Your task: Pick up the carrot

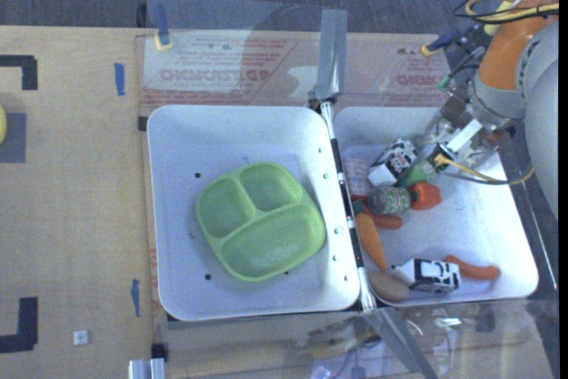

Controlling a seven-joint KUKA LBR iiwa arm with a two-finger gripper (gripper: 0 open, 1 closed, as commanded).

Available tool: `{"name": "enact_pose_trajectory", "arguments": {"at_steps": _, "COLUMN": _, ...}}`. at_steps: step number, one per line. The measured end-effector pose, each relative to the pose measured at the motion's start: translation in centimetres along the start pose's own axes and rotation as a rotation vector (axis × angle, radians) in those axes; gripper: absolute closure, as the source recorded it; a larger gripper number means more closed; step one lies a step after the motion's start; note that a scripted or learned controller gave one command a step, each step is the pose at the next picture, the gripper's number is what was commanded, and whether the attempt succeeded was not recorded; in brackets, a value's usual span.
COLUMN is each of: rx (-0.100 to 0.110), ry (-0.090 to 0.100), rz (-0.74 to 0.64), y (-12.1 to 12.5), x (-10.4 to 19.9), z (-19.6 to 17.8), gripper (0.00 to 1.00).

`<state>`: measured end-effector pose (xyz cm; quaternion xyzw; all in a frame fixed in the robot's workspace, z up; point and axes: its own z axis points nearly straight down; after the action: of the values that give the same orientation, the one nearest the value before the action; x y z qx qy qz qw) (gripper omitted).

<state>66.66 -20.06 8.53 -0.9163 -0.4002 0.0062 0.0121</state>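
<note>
An orange carrot (370, 242) lies lengthwise along the left wall of the right bin (497, 222), pointing toward the front. A second orange, tapered piece (476, 270) lies near the front right, beside a black-and-white toy (432, 274). My gripper (426, 159) hangs low over the back of the right bin, above a cluster made of a black-and-white cow toy (393, 162), a red-orange vegetable with a green top (427, 195) and a dull green piece (389, 201). It is well behind the carrot and to its right. Nothing can be seen held in it.
A green divided plate (260, 220) lies in the left bin (177, 146). A brown rounded object (387, 284) sits at the right bin's front left corner. The metal divider (342, 191) runs between the bins. Bare white floor lies in the right bin's middle and right side.
</note>
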Motion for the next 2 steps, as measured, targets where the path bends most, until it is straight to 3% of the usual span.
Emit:
{"name": "enact_pose_trajectory", "arguments": {"at_steps": 1, "rx": -0.017, "ry": 0.007, "rz": 0.242, "y": -0.08, "x": -0.93, "z": -1.11, "gripper": 0.0}}
{"name": "enact_pose_trajectory", "arguments": {"at_steps": 2, "rx": -0.019, "ry": 0.003, "rz": 0.236, "y": -0.08, "x": -0.87, "z": -2.03, "gripper": 1.0}}
